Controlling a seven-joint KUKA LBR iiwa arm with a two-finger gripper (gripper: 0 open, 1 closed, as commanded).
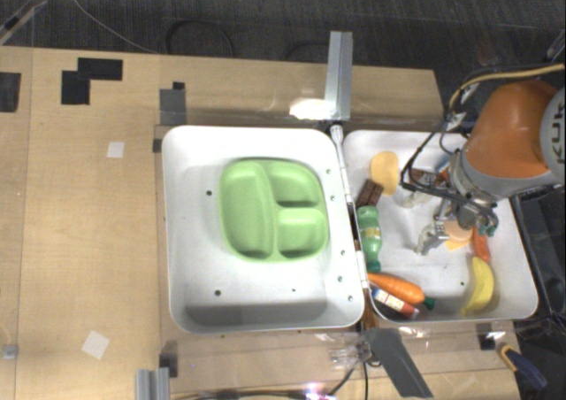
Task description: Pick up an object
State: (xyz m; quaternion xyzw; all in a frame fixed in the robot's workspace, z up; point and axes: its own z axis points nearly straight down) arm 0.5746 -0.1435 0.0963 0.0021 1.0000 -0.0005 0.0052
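My gripper (432, 238) hangs low over the middle of the right bin (517, 301), under the orange-banded wrist (510, 128). A small pale orange object (458, 232) lies right beside it on its right, partly hidden by the wrist. A banana (480, 286) lies near the bin's front right corner, and a thin red-orange piece (481, 246) sits just above it. Along the bin's left side lie a yellow rounded object (385, 165), a brown piece (370, 191), a green bottle (368, 232) and a carrot (399, 286).
The left bin (195, 292) holds a green divided plate (270, 208). A metal post (340, 75) stands at the back between the bins. Cables (424, 173) trail from the wrist over the right bin. A dark marker-like item (400, 304) lies under the carrot.
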